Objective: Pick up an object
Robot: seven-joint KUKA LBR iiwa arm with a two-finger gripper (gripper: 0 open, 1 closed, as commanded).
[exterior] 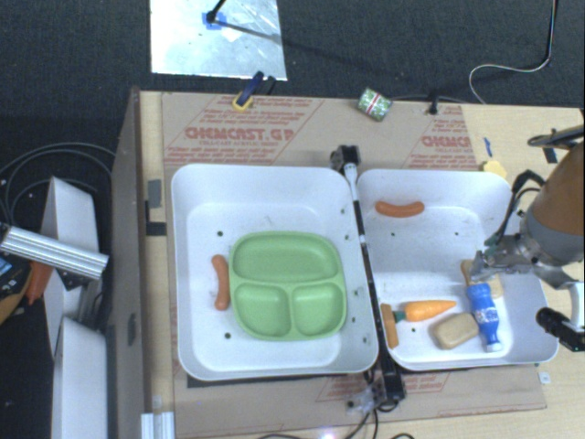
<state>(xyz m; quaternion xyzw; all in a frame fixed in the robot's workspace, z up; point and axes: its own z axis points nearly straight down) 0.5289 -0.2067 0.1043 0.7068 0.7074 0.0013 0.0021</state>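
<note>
The right bin (430, 236) holds an orange sausage (399, 208) near its far wall. A carrot (428, 310), a tan bread-like piece (454, 333) and a blue bottle (484, 316) lie along its front. The arm comes in from the right. My gripper (494, 261) is low over the bin's right side, just above the bottle's top end and over a small tan item (475, 271) that it partly hides. Nothing can be seen lifted off the bin floor.
The left bin (196, 245) holds a green divided plate (289, 283) and a second sausage (220, 283) to the left of the plate. A thin brown stick (390, 326) lies by the divider between the bins. Cables and a small can (374, 104) lie behind the bins.
</note>
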